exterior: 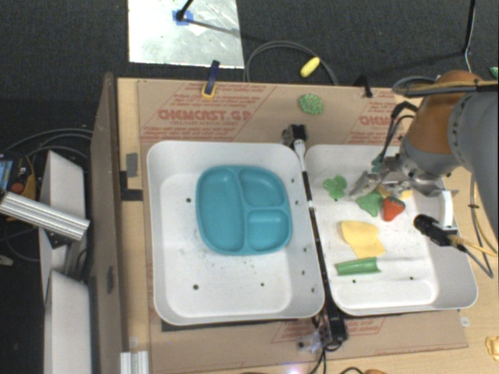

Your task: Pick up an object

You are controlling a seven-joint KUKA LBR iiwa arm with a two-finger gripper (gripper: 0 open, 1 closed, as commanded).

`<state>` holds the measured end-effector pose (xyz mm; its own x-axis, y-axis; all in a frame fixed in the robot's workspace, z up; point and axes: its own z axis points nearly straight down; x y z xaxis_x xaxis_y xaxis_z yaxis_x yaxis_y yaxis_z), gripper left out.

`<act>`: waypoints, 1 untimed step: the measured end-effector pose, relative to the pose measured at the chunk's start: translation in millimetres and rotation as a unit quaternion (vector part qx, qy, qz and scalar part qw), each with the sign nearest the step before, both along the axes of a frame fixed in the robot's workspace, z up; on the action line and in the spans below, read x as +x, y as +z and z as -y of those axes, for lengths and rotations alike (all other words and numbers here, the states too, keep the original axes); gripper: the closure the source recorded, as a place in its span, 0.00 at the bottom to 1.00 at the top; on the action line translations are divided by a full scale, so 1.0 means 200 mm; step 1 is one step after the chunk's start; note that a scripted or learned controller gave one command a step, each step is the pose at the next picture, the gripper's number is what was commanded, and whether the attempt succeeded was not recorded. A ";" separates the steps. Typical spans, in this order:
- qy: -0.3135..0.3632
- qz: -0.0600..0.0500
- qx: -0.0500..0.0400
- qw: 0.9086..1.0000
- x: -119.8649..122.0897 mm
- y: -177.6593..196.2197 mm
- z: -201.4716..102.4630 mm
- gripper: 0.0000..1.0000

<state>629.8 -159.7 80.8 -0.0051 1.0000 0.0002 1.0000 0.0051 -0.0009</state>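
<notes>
While the grey arm with the orange band (437, 127) reaches in from the right, the claw (380, 184) sits low over the upper middle of the right shallow white bin (448, 287). Whether the claw fingers are apart or together cannot be told, since the metal parts at the tip blur into the items beneath them. Directly at the tip lie a small green toy piece (369, 204) and, just beside it on the right, a small red toy piece (394, 209); both appear to rest on the bin floor, touching or nearly touching each other. A leafy green toy piece (335, 185) lies to the left of the claw, near the bin's left wall. A flat yellow toy slice (362, 238) lies below the claw near the bin centre, and a long green toy pod (357, 266) lies just below the slice, roughly level across the bin. The left shallow white bin (175, 287) holds a light blue plastic divided tray (242, 209) with three compartments, set flat near the bin centre. Both bins stand side by side on the brown-papered desk (234, 111), their inner walls touching. A round green object (311, 104) rests on the desk behind the bins.
</notes>
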 end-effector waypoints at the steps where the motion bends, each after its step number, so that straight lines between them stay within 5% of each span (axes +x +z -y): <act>1: 0.001 0.003 0.000 1.000 0.01 0.08 0.00 1.00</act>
<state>631.7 -160.4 96.0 -0.0066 1.0000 -0.0008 1.0000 0.0066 0.0058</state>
